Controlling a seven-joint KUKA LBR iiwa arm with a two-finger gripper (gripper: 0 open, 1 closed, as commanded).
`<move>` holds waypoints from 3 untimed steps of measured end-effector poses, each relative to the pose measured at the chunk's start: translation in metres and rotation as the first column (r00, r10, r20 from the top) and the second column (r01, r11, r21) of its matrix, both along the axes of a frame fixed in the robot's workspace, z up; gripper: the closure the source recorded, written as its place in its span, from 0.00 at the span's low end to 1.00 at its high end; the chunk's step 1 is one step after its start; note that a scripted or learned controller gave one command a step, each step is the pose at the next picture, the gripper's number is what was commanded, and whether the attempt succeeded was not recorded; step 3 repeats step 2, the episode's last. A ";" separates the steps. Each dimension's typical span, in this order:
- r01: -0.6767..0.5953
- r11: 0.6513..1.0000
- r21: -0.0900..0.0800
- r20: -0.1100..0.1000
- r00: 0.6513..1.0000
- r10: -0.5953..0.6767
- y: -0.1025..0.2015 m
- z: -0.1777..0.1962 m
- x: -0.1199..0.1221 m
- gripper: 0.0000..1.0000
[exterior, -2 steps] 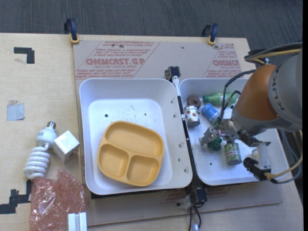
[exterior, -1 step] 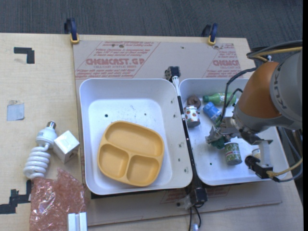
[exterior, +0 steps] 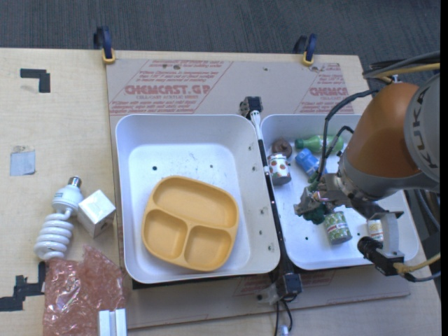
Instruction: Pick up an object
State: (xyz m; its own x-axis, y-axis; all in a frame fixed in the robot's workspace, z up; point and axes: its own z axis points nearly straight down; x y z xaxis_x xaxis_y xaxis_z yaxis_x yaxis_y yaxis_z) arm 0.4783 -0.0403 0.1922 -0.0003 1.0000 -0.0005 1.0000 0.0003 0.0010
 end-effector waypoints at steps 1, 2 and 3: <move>-0.001 1.000 0.000 0.000 1.000 0.001 0.041 0.000 0.056 1.00; -0.002 1.000 -0.001 -0.002 1.000 0.002 0.074 0.000 0.106 1.00; -0.002 1.000 -0.001 -0.002 1.000 0.002 0.074 0.000 0.106 1.00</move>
